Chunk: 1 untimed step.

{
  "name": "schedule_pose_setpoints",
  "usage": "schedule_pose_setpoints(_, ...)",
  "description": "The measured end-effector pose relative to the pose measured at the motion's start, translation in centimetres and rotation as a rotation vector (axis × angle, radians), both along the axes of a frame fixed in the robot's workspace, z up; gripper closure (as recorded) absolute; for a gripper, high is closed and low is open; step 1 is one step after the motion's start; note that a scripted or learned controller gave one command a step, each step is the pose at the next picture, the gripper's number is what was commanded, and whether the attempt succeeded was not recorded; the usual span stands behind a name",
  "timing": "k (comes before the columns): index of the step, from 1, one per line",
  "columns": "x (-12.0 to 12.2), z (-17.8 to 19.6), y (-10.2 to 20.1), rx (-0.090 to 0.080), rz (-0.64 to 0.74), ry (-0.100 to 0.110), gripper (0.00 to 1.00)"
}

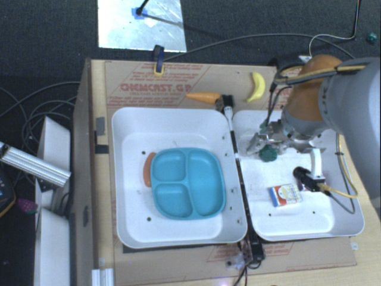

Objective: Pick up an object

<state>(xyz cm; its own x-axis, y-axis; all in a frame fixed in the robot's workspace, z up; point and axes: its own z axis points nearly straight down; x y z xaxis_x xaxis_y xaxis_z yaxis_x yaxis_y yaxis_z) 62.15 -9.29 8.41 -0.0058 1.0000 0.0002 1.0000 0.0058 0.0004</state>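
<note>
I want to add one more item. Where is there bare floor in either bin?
Left bin: the strip between the plate and the far wall, and the near-left corner. Right bin: the strip between the box and the near wall. It is crowded around the gripper and the green thing.

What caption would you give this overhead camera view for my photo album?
Robot gripper poised near a small green object in the right bin, a blue divided plate in the left bin.
</note>
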Motion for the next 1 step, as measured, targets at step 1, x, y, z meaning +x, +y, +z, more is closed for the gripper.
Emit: schedule_pose_setpoints(1, 0.13, 1.16, -0.03, 0.0, 0.001, -0.003, 1.0)
